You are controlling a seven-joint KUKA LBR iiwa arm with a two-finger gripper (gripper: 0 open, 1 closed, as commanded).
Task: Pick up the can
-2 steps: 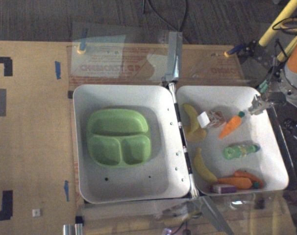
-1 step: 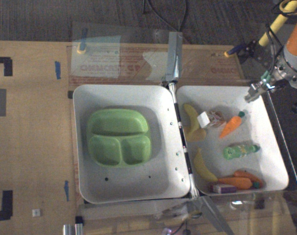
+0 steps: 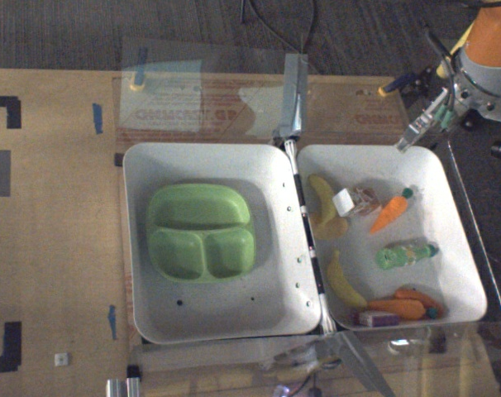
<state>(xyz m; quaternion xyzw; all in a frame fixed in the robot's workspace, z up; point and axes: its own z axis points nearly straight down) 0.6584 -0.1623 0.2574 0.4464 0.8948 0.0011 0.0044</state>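
Two shallow white plastic bins sit side by side on a tan wooden bench. The left bin [image 3: 143,304] carries a lime-green divided plastic tray [image 3: 202,231] with three compartments, set toward the bin's nine o'clock half. The right bin [image 3: 461,246] holds a scatter of toys: a yellow plastic banana [image 3: 323,205] at ten o'clock, a second yellow banana [image 3: 343,281] at seven o'clock, an orange plastic carrot [image 3: 390,211] near twelve o'clock, a green translucent bottle lying on its side [image 3: 406,255] near the centre, and another orange carrot [image 3: 397,307] at six o'clock. The grey two-finger gripper [image 3: 406,143] hangs above the right bin's one o'clock corner, outside the rim, apart from every toy.
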